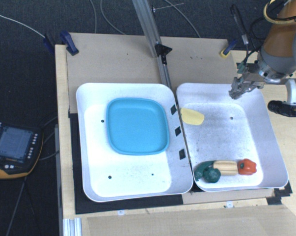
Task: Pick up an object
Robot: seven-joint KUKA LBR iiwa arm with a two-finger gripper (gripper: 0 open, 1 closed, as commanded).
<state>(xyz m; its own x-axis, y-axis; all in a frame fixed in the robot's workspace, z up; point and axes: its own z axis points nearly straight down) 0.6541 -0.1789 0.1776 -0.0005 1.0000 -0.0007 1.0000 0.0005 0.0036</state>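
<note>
Objects in right bin (270, 132): yellow piece (192, 116) by its left wall; green item (207, 173), tan block (225, 167) and red piece (246, 166) in a row along its near wall | claw (238, 90) over bin's far right corner, opening cannot be told, nothing seen held | left bin (91, 127) carries blue plate (137, 126) | counter (113, 58)
</note>
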